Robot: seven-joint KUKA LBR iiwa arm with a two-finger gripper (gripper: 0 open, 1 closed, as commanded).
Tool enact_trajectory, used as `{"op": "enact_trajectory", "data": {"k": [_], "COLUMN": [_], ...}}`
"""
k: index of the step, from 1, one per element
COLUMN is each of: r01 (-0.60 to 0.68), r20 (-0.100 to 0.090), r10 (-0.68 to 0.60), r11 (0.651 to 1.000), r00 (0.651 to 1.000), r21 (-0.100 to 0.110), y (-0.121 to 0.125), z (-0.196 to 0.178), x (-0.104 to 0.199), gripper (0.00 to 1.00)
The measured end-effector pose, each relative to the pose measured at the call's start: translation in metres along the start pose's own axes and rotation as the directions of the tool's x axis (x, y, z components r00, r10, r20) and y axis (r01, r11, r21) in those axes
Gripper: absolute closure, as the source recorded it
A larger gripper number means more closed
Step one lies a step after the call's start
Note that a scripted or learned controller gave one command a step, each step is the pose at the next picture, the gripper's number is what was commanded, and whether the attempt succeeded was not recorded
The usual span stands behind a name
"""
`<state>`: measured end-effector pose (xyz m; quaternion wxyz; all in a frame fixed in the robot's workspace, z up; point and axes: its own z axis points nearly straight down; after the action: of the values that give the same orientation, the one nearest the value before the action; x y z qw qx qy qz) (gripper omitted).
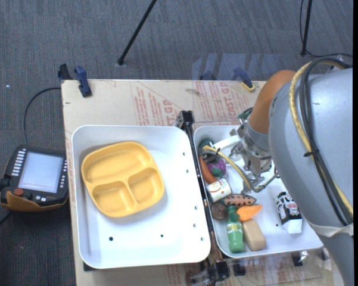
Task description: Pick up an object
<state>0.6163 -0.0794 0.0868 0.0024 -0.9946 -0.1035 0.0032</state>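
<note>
Objects for picking lie crowded in the right bin [313, 238], mostly along its left side: a purple piece [217, 166], a small white can [218, 189], an orange carrot-shaped toy [248, 212], a green bottle [234, 229], a tan block [254, 235] just beside the bottle, and a small black-and-white carton [289, 210] set apart toward the right. The gripper [254, 167] hangs low over the upper middle of this bin, near the purple piece and the can; whether it is released or clenched cannot be told. The left bin [89, 231] bears a yellow divided tray [122, 177]. A handheld control pendant [36, 179] lies on the floor left of the bench.
</note>
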Motion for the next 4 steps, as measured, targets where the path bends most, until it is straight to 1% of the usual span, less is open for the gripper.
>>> {"op": "enact_trajectory", "data": {"k": [1, 2, 3, 4], "r01": [0.007, 0.457, -0.007, -0.011], "r20": [0.005, -0.005, 0.001, -0.001], "r10": [-0.007, -0.457, 0.006, 0.011], "r11": [1.000, 0.890, 1.000, 1.000], "r00": [1.000, 0.890, 1.000, 1.000], "r21": [0.006, -0.007, 0.002, -0.001], "y": [-0.002, 0.036, -0.020, 0.045], "z": [-0.009, -0.099, -0.103, -0.104], "x": [0.000, 0.004, -0.047, -0.022], "gripper": [1.00, 1.00, 1.00, 1.00]}}
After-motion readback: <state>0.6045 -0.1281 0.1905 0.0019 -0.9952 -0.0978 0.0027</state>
